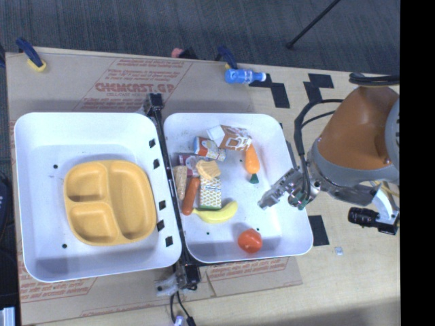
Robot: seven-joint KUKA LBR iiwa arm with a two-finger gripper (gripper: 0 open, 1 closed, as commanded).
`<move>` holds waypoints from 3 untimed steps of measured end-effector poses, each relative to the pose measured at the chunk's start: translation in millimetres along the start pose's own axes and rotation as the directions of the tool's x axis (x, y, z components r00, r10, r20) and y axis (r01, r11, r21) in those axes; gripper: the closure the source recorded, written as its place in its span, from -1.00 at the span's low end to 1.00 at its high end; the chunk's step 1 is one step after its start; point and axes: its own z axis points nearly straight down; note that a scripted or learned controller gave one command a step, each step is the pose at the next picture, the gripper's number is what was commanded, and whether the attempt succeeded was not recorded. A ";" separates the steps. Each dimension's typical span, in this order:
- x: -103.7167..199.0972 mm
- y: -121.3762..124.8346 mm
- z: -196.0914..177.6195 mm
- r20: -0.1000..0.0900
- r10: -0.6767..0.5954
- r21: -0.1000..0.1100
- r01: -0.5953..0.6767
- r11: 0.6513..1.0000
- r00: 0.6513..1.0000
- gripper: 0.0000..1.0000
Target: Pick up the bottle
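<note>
The right bin [292, 233] holds a heap of toy food, and I cannot pick out the bottle for sure. A small dark-ended item [188, 160] half buried at the heap's left may be it. My gripper [270, 197] hangs low over the bin's right side, its tip pointing left. It is right of the banana [219, 213], below the carrot [252, 160] and above the red tomato [249, 240]. Nothing shows between its tips.
Two small cartons [231, 140], a waffle block [210, 194] and a red-orange sausage [189, 195] crowd the heap. The left bin [27, 182] carries a yellow divided plate [109, 201]. A blue object [241, 77] lies on the bench behind the bins.
</note>
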 end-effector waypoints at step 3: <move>39.5 32.6 46.3 -0.004 0.290 0.003 -0.290 0.957 0.957 1.00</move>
